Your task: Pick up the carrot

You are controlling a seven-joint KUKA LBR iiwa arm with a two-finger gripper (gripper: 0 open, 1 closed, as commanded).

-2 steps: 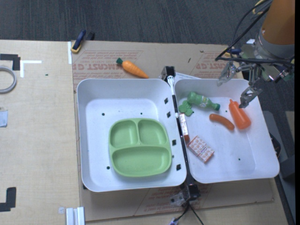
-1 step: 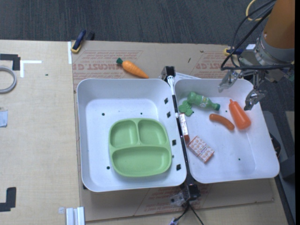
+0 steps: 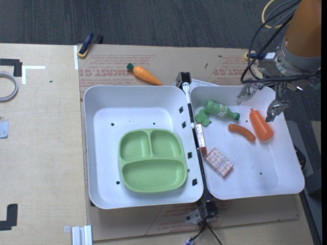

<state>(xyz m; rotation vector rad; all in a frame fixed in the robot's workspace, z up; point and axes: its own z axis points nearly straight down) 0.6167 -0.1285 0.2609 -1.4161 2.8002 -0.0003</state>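
An orange carrot (image 3: pixel 144 74) with a green top lies on the cardboard behind the left bin (image 3: pixel 97 137), outside both bins. My gripper (image 3: pixel 262 101) hangs over the back right of the right bin (image 3: pixel 286 177), open with nothing between its fingers. Just below it in that bin lies an orange-red tapered piece (image 3: pixel 261 125), close to the lower fingertip (image 3: pixel 276 108). The carrot on the cardboard is far to the gripper's left.
A green divided plate (image 3: pixel 152 160) sits in the left bin. The right bin also holds a sausage (image 3: pixel 241 132), a green bottle (image 3: pixel 222 109), a small green piece (image 3: pixel 203 118) and a patterned box (image 3: pixel 219 162). A blue-yellow tool (image 3: pixel 86 44) lies at the back.
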